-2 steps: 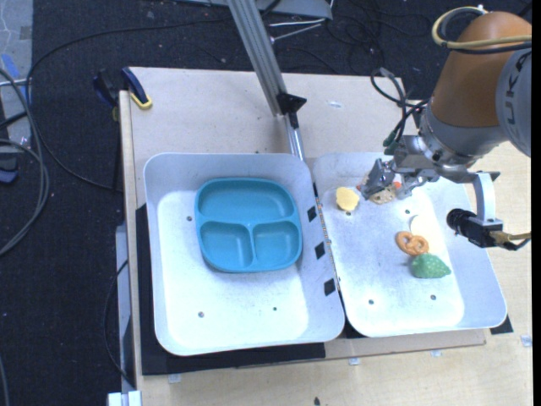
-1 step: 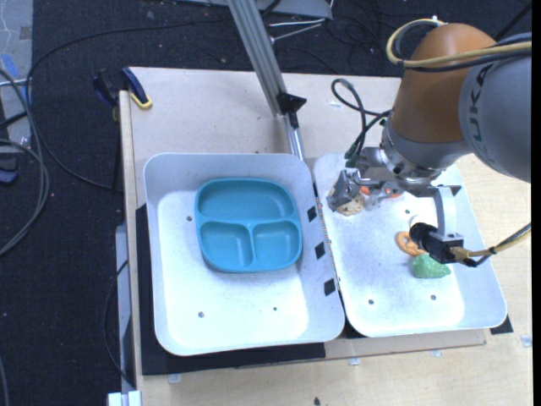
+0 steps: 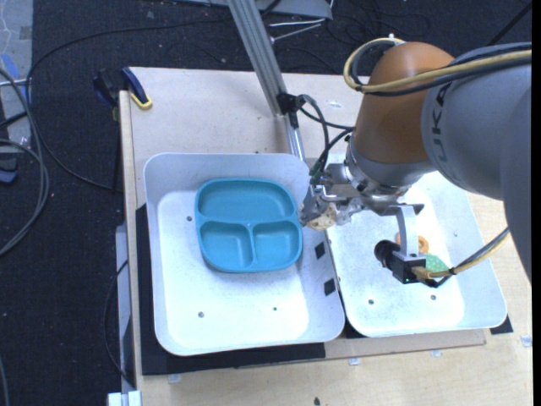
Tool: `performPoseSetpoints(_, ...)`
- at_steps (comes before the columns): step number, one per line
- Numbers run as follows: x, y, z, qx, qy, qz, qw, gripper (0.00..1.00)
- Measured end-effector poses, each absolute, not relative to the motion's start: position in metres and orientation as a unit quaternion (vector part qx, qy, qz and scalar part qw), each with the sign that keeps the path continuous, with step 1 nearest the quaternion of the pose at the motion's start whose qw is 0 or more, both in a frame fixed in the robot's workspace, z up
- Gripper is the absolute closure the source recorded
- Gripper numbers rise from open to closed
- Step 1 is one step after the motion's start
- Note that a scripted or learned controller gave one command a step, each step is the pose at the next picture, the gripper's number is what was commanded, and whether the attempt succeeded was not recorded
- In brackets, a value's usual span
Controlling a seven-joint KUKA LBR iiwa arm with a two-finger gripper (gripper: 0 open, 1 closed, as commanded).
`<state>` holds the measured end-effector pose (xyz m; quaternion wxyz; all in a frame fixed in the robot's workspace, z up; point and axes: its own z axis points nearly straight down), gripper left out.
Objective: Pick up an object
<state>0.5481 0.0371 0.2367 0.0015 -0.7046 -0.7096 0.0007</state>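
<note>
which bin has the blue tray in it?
The left bin: the blue divided tray lies in it. The right bin holds small objects under the arm.

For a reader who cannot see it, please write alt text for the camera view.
A grey robot arm with an orange band reaches in from the right, its gripper low over the seam between two white bins. The left bin holds a blue divided plate; the right bin holds small objects partly hidden by the arm.
</note>
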Motion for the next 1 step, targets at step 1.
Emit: performPoseSetpoints(1, 0.5412, 0.0951, 0.2433, -0.704, -0.71, -0.0004, 0.001, 1.0)
